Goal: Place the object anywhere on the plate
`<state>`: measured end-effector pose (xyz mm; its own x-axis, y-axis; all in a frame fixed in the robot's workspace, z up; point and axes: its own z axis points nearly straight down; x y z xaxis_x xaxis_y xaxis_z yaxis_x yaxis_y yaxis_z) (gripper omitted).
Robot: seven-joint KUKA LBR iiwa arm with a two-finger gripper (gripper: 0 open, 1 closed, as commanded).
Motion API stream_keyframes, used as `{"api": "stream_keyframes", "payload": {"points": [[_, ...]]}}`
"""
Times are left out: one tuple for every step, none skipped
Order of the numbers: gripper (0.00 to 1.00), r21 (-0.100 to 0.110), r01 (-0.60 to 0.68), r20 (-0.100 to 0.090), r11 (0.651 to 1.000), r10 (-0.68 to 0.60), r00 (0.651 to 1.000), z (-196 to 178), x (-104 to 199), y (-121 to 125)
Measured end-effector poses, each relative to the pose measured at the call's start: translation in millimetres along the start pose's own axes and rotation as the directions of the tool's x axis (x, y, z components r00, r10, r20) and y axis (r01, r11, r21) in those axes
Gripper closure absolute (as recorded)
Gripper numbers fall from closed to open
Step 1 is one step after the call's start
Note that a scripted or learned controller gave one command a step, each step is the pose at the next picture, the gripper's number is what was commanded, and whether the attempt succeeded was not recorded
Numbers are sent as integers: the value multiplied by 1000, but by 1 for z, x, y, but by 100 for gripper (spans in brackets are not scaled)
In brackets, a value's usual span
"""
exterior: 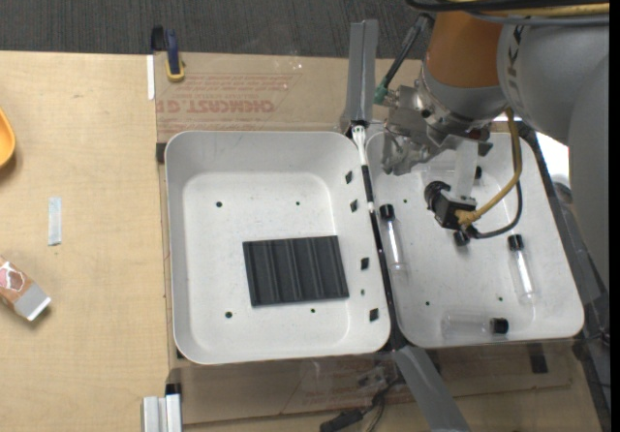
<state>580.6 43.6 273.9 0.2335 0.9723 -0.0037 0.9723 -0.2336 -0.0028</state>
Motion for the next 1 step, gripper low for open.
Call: {"api": "stream_keyframes", "payload": {"points": [[100,1,11,0,1000,-11,1000,13,33,-80]]}}
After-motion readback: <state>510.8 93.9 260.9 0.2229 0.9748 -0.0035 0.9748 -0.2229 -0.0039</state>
